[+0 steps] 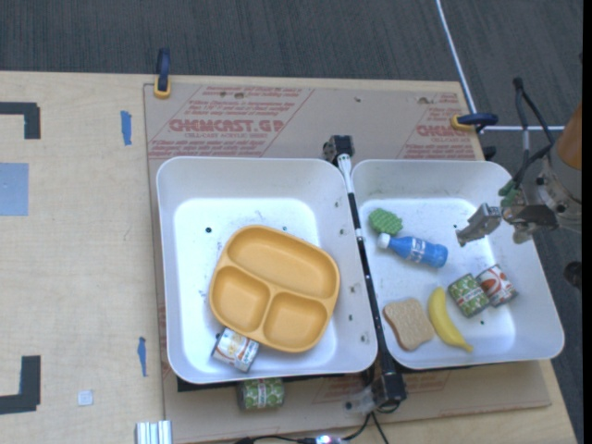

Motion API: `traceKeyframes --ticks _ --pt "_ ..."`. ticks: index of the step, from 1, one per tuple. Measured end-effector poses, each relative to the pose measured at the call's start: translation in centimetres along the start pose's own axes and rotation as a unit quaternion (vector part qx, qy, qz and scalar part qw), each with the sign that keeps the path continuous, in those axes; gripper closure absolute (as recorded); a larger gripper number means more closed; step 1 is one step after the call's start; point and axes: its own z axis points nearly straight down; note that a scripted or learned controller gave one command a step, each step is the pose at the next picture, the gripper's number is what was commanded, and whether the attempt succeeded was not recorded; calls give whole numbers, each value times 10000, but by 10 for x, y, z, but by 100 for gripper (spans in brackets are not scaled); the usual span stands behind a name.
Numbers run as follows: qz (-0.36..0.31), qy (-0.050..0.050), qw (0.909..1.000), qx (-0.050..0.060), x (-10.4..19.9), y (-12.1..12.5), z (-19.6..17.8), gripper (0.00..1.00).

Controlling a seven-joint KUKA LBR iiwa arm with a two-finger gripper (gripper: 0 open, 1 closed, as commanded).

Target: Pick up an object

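My gripper (pixel 502 224) hangs over the right bin (pixel 546 317) near its far right side, open with nothing between its fingers. Under it and to the left lies a blue bottle (pixel 418 251) with a white cap. A green-and-red can (pixel 481 292) lies just below the gripper, and a banana (pixel 448 319) and a bread slice (pixel 408 323) rest near the bin's front. A small green item (pixel 385 220) sits at the bin's left side.
The left bin (pixel 185 248) holds a yellow divided plate (pixel 275 289) and a small can (pixel 234 348) at its front edge. A green can (pixel 263 393) lies on the board outside, in front of the left bin. A black divider (pixel 356 248) runs between the bins.
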Motion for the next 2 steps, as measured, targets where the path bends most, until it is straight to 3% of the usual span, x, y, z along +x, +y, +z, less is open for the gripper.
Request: traceKeyframes --ticks 1,2 --pt "-1 3 10000 10 24 20 137 0" --pt "2 -6 10000 -18 57 9 153 0"
